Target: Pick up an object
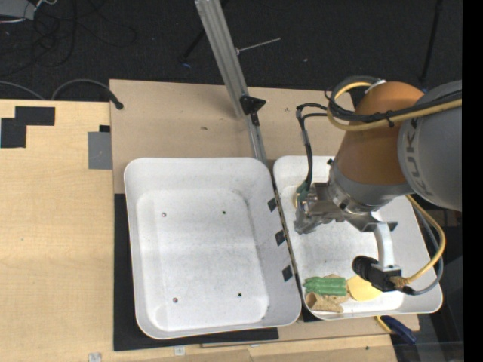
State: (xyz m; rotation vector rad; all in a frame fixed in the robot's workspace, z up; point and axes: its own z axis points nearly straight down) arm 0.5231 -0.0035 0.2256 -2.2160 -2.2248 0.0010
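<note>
In the right bin [343, 270] my gripper [305, 219] hangs low near the bin's left wall, under the grey arm with its orange band. Whether anything sits between the fingers cannot be made out. Near the bin's front edge lie a green object [326, 284], a tan object [327, 302] just below it, and a yellow object [365, 289] to their right. These three sit roughly a hand's width in front of the gripper.
The left bin [200, 243] sits beside the right one, with black clips [280, 237] along the shared wall. A metal rail [226, 59] slants up from behind the bins. A black cable end [371, 268] dangles from the arm above the yellow object.
</note>
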